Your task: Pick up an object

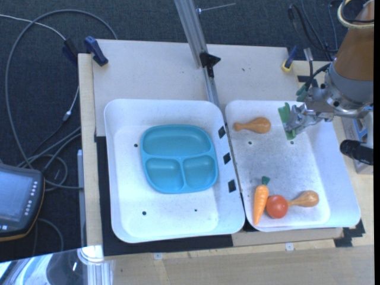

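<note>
My gripper (290, 122) hangs over the back of the right bin (332, 165), reaching in from the right under the grey arm with its orange band. Just to its left a tan toy drumstick (252, 125) lies on the bin floor, apart from the gripper. At the front of the same bin an orange carrot (260, 202) with a green top lies against a red tomato (276, 206). A second tan drumstick (306, 199) touches the tomato on its right. I see nothing held in the gripper.
The left bin (127, 159) holds a blue divided plate (178, 158). A slanted metal pole (193, 22) runs down to the gap between the bins. A black fitting (356, 151) sits at the right bin's right rim. Cables lie on the floor at left.
</note>
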Motion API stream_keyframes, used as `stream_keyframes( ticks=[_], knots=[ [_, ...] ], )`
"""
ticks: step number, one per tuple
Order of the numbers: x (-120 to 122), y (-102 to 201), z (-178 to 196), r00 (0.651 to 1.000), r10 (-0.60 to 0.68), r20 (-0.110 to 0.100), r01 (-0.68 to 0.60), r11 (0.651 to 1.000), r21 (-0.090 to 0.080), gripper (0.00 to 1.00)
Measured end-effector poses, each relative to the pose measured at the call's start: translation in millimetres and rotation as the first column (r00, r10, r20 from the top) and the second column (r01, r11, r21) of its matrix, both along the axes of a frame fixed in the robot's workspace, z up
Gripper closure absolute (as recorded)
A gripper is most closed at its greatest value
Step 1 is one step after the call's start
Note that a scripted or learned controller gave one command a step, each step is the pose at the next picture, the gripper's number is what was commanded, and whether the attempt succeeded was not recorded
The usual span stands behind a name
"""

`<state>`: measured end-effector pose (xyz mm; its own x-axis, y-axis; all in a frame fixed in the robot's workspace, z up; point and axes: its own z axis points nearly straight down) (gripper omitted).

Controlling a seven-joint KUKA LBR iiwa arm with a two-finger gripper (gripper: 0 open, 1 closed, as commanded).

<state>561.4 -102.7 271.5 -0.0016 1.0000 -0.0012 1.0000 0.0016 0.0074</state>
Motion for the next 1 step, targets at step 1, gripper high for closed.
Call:
stream_keyframes(
  ticks=[1],
  knots=[
    [4.7,55.4,3.6,1.0,0.005,-0.004,-0.005,1.0,0.003,1.0]
  ],
)
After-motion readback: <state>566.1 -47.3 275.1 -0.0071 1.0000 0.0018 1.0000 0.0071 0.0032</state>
